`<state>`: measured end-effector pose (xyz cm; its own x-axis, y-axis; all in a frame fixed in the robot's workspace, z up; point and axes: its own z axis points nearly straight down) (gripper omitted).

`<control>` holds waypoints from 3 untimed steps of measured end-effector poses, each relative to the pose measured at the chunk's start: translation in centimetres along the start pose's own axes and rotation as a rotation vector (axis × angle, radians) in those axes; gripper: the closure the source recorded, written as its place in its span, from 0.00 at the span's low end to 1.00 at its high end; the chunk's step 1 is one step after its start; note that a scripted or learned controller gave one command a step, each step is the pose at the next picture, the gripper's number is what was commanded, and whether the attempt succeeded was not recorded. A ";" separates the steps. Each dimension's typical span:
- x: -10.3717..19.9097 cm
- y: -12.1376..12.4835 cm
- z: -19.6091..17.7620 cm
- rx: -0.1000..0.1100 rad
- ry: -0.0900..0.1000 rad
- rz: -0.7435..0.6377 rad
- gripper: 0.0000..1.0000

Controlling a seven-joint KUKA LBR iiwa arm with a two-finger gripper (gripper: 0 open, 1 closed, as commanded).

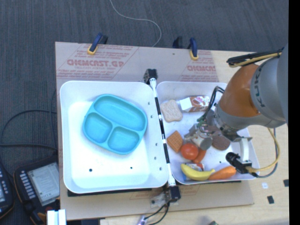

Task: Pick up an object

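Reaching in from the right, the grey-and-orange arm (pixel 251 95) is hanging low over the right bin (pixel 164 139), with the pincer (pixel 202 134) sitting among the food toys near the bin's middle. Cannot tell whether it is gripping anything or how it is set; the wrist is hiding that part.

Risks, judging from how tightly things are packed: the pincer is working in a crowd, so it is likely closing on two toys at once or on an edge only, and a shallow grip is likely slipping on lift. The tomato (pixel 190 151) is round and smooth, so it is probably rolling away if nudged. The cracker (pixel 175 141) and bread slice (pixel 171 110) are lying flat, giving little to pinch. The wrist cable may be dragging over neighbours.

Counts, biggest first: one desk (pixel 105 62); two white bins, the left bin (pixel 77 172) holding one blue divided plate (pixel 115 124). In the right bin: one banana (pixel 197 173) touching one carrot (pixel 222 173) at the near wall, one bread slice, one wrapped packet (pixel 197 102) by the far wall, one cracker, one tomato, one brown round piece (pixel 220 142) half hidden under the wrist. Any candidate target is lying in that right bin; which one is being targeted is unclear.
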<state>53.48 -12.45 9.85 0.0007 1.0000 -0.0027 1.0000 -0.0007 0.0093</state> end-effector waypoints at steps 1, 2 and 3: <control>6.9 3.1 -8.6 0.009 0.003 -0.002 1.00; 6.9 3.1 -9.5 0.010 0.002 -0.003 1.00; 6.9 3.1 -10.5 0.010 0.002 -0.004 1.00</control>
<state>56.52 -5.55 20.33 -0.0031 1.0000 -0.0005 1.0000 0.0031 -0.0006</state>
